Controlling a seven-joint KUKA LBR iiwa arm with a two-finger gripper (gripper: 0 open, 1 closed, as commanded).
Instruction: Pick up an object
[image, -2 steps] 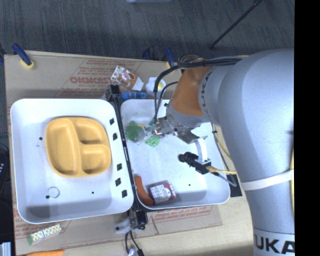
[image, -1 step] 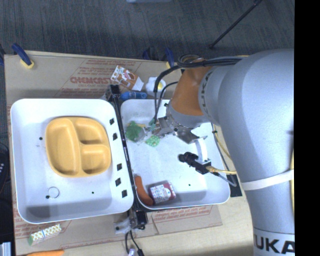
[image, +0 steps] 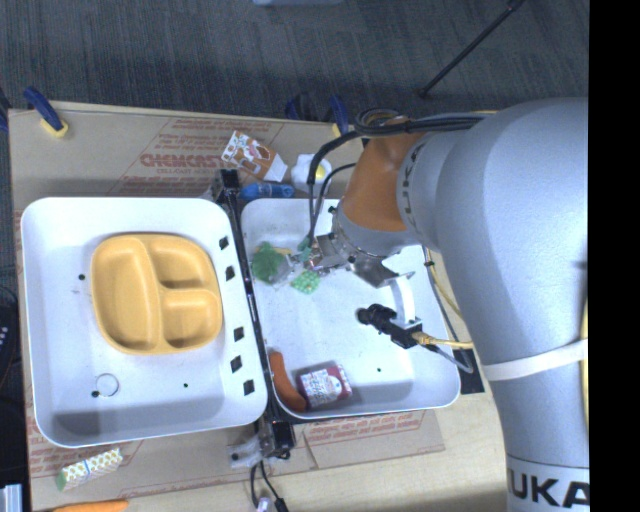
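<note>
Grey and bulky, the KUKA arm (image: 510, 270) fills the right side of the camera view, reaching in over the right-hand shallow white bin (image: 425, 385). Its orange wrist band (image: 378, 185) sits above the bin's far edge, and the link below it angles down and leftward toward the bin floor. Black cables loop around the wrist near the band. The gripper (image: 312, 258) points left, low over the far-left part of the right bin; whether its jaws are spread or pressed together I cannot tell, since the metal parts blur together at the tip. Just beside the tip lies a round green leafy toy (image: 267, 263), and a small pale-green block (image: 306, 282) rests directly below the tip; contact with either cannot be made out. A black bracket (image: 388, 323) juts from the arm's underside over the bin's middle.

Along the near edge of the right bin lie an orange carrot-shaped toy (image: 283, 382) and, touching it, a dark red packet with a white label (image: 323, 386).

In the left white bin (image: 40, 300) rests a yellow divided plastic tray (image: 156, 292), with a small clear ring (image: 106, 384) near the front-left corner.

Both bins stand on a cardboard-covered bench (image: 160, 150). Behind them sit a small printed carton (image: 246, 153) and a blue object (image: 266, 189).
</note>
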